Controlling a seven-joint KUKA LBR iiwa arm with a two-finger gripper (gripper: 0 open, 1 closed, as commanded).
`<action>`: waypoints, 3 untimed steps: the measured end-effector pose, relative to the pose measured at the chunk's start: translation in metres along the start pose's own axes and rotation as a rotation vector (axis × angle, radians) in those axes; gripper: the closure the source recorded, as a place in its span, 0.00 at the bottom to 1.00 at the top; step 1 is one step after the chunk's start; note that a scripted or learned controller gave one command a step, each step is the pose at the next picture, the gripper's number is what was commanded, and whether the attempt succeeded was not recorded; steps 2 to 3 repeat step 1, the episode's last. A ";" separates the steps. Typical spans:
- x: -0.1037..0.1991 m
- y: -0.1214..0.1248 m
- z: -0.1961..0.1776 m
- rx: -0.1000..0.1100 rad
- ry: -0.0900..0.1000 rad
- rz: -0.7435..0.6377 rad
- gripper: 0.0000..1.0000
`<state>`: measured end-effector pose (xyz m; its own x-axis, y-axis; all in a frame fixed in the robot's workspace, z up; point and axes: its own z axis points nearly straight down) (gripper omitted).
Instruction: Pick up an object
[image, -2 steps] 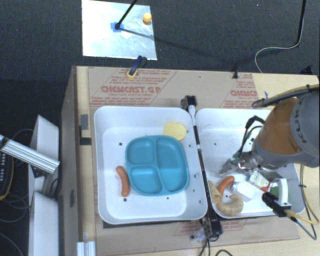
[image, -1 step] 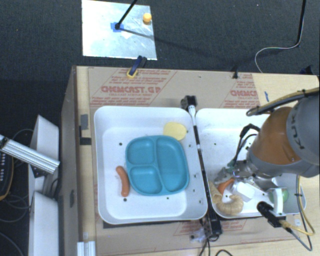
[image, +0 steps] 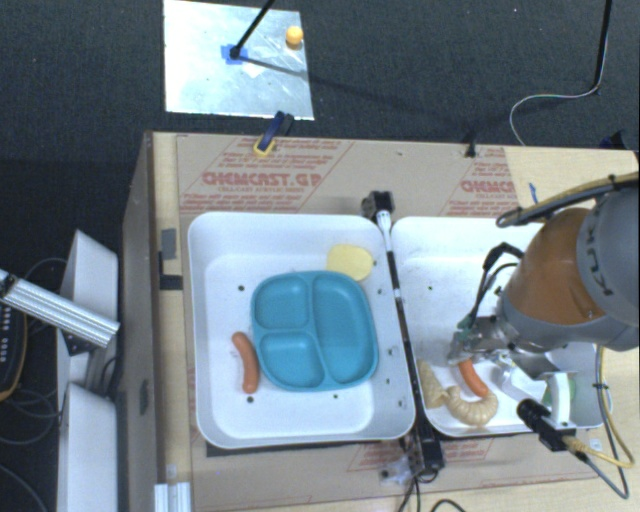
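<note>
- Jaws: low in the right bin (image: 440, 240), under the grey and orange arm (image: 560, 275). The gripper (image: 478, 345) is seen from above and its wrist covers the tips, so whether they stand apart or together I cannot tell.
- Item nearest: small orange carrot (image: 472, 378), lying on the bin floor just beside the gripper, on the near side. Nothing is seen held.
- Item next: pale curved piece, like a peeled banana (image: 458, 402), lying by the near wall, its curve touching or almost touching the carrot's lower end.
- Left bin (image: 215, 300): blue divided plate (image: 315, 330) in the middle, a sausage (image: 246, 362) to its left on the floor, a yellow round piece (image: 350, 262) at the plate's far corner. All well apart from the gripper.
- Step in hand, as judged: closing on a thing in the right bin, most likely the carrot.
- Handling note: centre over the carrot's middle, span its narrow width, and go right down to the floor, since it lies flat and low.
- Caution: keep clear of the banana so it is not nudged or caught as well; lift straight up and check the hold.
</note>
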<state>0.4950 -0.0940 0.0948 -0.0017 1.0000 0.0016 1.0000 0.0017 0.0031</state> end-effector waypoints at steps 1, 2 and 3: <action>0.047 0.056 -0.090 0.000 -0.001 -0.002 1.00; 0.047 0.056 -0.090 0.000 -0.001 -0.002 1.00; 0.047 0.056 -0.090 0.000 -0.001 -0.002 1.00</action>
